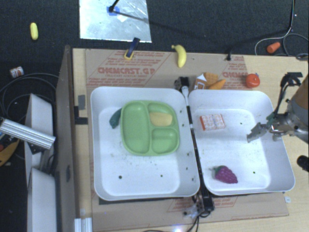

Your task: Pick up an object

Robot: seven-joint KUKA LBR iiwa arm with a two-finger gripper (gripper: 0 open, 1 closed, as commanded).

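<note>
Brown bench (145,69), two white bins (145,187), dark carpet (203,13)

Both bins, the left bin (104,144) and the right bin (270,144), are looking like smooth, slightly glossy white plastic, their floors speckled with small dark marks. The green divided tray (140,129) is showing a smooth matt plastic finish. The purple grape bunch (225,174) is appearing bumpy and dull, like moulded plastic. The bench top (125,69) is looking like matt brown cardboard with red printing. Beyond it, a metal sheet (113,13) is gleaming with a brushed, reflective sheen on dark, rough carpet (203,8). The banana (180,55) is looking smooth and plasticky.
</note>
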